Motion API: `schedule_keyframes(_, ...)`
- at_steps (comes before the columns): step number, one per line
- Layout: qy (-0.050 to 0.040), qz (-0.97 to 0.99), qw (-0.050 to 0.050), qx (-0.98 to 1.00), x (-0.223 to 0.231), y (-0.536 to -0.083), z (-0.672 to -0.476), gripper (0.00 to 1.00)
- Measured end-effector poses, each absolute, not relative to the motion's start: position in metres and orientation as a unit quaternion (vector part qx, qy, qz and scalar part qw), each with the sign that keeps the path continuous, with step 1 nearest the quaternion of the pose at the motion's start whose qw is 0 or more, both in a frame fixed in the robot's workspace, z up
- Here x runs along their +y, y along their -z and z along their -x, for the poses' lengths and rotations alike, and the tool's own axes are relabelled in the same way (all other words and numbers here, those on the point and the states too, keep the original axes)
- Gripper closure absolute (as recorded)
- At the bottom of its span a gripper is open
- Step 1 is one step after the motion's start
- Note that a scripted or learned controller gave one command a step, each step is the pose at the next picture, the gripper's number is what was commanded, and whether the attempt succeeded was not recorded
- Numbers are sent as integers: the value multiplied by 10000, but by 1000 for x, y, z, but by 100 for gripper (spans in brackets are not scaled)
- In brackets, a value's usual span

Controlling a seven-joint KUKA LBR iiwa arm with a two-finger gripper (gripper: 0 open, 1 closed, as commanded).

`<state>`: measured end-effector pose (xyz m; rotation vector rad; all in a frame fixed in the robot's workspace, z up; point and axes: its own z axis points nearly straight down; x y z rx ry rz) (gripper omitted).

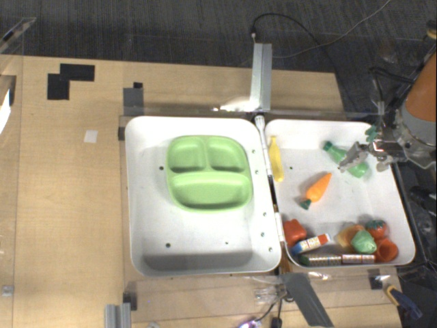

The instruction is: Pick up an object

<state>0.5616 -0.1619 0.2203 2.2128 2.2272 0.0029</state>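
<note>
Gripper (364, 154) near right bin's (403, 203) far-right edge, grip state unclear, carrot (318, 187) alone mid-bin, clutter along front wall.

wooden bench (61, 203), black cable (321, 36), grey carpet (136, 12)

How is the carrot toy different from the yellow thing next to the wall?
The carrot is orange with a green end; the yellow piece is plain yellow. The carrot lies slanted in the open middle of the right bin; the yellow piece lies straight along the bin's left wall. Both are long, thin and lying flat.
</note>
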Motion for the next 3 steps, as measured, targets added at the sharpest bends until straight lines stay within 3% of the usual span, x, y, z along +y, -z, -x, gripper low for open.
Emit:
schedule_keyframes(1,-12,-6807,15,7325,-141,-97,-591,0)
schedule_keyframes(2,-32,-6807,38,7326,-140,-109,-593,100)
schedule_keyframes(3,-32,-6806,37,7326,-140,-109,-593,0)
